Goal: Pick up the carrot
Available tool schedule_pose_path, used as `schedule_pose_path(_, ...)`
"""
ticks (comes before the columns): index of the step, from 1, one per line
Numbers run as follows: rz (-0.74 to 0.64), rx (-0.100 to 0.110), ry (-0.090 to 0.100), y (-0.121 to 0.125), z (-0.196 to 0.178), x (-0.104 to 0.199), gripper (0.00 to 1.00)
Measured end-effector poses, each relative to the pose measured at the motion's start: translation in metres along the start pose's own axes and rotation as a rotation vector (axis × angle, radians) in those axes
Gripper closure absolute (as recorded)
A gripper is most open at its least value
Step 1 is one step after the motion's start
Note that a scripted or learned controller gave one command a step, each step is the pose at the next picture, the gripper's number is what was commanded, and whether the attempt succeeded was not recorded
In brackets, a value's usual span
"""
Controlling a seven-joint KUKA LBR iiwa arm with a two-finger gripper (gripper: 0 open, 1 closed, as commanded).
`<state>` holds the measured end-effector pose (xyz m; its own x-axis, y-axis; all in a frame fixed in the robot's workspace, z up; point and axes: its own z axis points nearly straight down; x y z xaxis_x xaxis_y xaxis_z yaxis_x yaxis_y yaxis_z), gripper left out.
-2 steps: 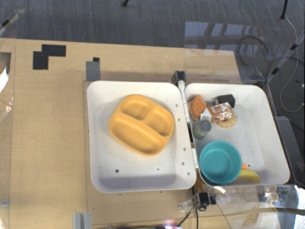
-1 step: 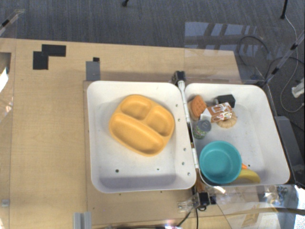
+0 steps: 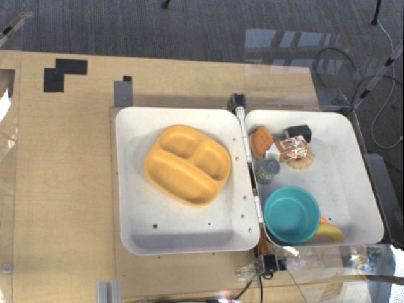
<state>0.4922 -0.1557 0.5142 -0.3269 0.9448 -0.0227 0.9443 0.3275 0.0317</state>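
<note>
A small orange tip of the carrot (image 3: 324, 220) peeks out at the right side of the teal bowl (image 3: 291, 214) in the right bin (image 3: 353, 169), just above a yellow banana-like piece (image 3: 331, 233). Most of the carrot is hidden by the bowl.
The left bin (image 3: 132, 219) holds a yellow divided plate (image 3: 188, 164). At the back of the right bin lie an orange-brown waffle-like piece (image 3: 261, 141), a black block (image 3: 298, 132), a brown-and-white packet on a biscuit (image 3: 295, 151) and a small grey can (image 3: 267, 170).
</note>
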Motion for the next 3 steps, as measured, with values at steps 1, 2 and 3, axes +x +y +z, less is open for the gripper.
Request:
schedule_pose_path(1, -0.001, 0.0, 0.0, 0.0, 0.0, 0.0, 0.0)
schedule_pose_path(2, -0.001, 0.0, 0.0, 0.0, 0.0, 0.0, 0.0)
schedule_pose_path(3, -0.088, 0.021, 0.014, 0.003, -0.023, -0.051, 0.0)
